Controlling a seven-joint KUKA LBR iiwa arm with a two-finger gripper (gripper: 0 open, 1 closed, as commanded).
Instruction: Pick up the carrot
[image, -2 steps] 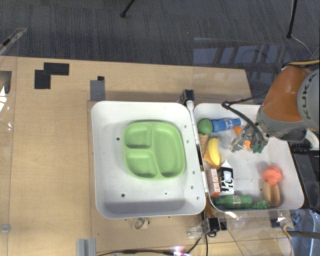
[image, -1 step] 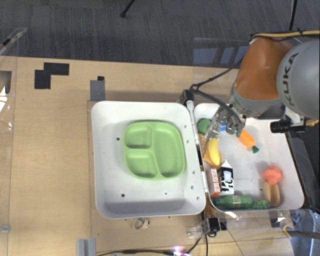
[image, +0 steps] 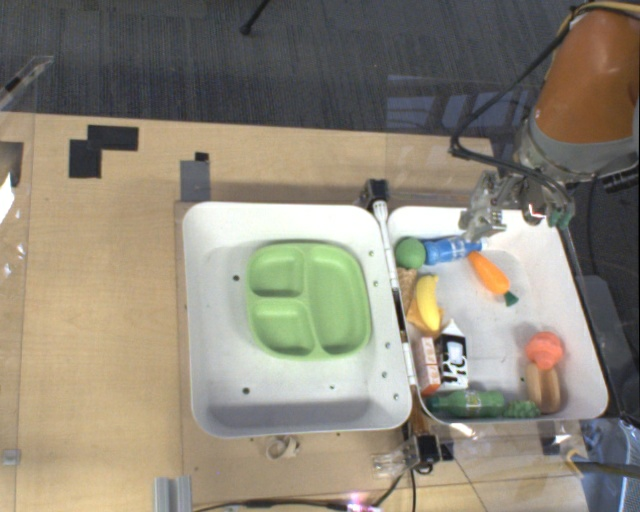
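Carrot (image: 491, 275): orange, tapered, green-tipped, slantwise in right bin (image: 575, 300)

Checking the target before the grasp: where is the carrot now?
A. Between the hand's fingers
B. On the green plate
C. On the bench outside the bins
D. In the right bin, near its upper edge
D: the carrot lies loose in the right bin, just below the hand.
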